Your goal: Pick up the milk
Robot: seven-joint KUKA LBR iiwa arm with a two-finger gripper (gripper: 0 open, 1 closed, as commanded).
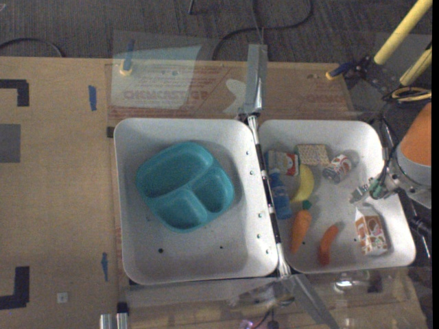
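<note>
The left bin (137, 252) holds a teal divided plate (184, 184). In the right bin (384, 142), the milk (370, 232) carton lies near the right wall. The gripper (367, 192) hovers just above it, touching nothing; its opening cannot be told.

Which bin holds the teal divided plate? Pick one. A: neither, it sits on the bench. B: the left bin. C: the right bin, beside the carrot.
B: the teal divided plate lies inside the left bin, while the carrot lies in the right bin.
</note>
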